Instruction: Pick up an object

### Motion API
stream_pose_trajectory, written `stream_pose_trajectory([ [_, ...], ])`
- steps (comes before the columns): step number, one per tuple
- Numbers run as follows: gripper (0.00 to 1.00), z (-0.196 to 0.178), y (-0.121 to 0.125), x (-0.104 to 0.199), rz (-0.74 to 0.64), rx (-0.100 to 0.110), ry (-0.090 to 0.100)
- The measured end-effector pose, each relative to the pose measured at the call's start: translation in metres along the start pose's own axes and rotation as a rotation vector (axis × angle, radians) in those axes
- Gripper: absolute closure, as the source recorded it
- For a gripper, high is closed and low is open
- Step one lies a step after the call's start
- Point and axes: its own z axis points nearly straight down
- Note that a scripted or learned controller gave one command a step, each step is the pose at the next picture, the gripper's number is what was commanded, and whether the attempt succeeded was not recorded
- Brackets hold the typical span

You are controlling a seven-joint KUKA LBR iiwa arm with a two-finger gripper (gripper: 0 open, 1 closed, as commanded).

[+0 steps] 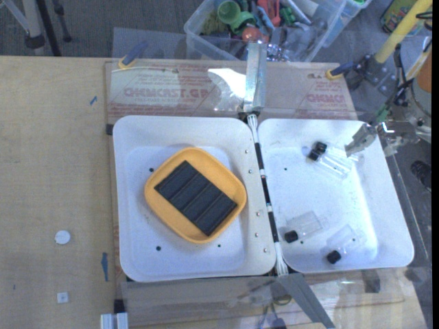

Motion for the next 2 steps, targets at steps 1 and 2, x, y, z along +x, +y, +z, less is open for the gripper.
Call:
stream_pose_trajectory([
  [1, 0.00, 0.156, 0.047, 0.041, -0.043, -0.007, -0.003],
  [2, 0.00, 0.155, -0.103, 0.082, 0.045, -0.005, 0.002],
])
